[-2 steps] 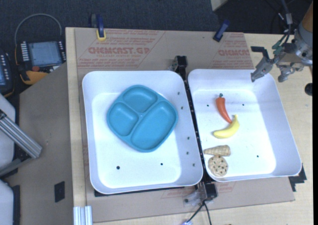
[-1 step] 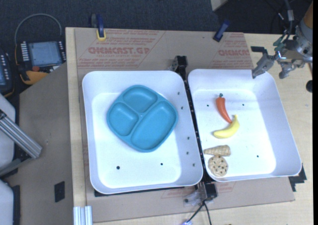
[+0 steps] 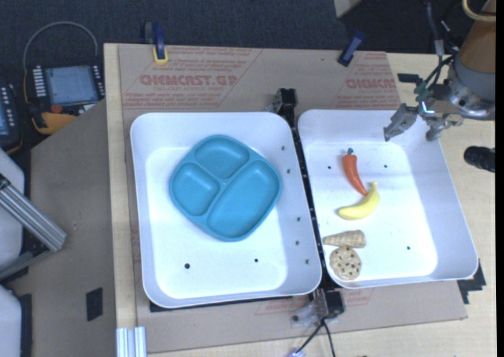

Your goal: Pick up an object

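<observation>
Gripper (image 3: 415,126) hung over the upper right corner of the right bin (image 3: 441,213), fingers (image 3: 396,127) spread apart, nothing between them. Right bin held a red chili pepper (image 3: 353,172), a banana (image 3: 361,204) just below it, then an ice cream cone (image 3: 344,239) and a cookie (image 3: 346,262) touching near the bin's lower left. Left bin (image 3: 157,253) carried a blue divided plate (image 3: 226,187). Both bins sat on the tabletop (image 3: 122,150).
</observation>
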`<action>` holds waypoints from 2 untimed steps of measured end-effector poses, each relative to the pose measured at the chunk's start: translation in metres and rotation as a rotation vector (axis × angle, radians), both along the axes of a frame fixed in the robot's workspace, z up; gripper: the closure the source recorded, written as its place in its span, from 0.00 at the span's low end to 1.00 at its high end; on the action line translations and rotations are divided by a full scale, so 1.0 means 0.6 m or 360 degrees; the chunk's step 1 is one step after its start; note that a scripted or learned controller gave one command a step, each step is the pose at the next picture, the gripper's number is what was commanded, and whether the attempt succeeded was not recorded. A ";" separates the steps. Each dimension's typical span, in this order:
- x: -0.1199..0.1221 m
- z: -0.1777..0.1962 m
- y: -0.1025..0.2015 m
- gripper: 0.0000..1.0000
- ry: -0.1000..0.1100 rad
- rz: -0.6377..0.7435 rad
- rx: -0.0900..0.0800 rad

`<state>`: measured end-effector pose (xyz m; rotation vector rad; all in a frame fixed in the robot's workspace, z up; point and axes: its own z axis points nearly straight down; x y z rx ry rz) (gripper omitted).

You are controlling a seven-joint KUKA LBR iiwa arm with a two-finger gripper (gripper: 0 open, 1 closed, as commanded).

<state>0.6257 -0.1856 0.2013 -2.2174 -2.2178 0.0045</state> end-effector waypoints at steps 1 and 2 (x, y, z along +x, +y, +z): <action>0.006 -0.069 0.006 0.00 -0.0006 0.0002 -0.0002; 0.020 -0.165 0.008 0.00 0.0001 0.0003 0.0000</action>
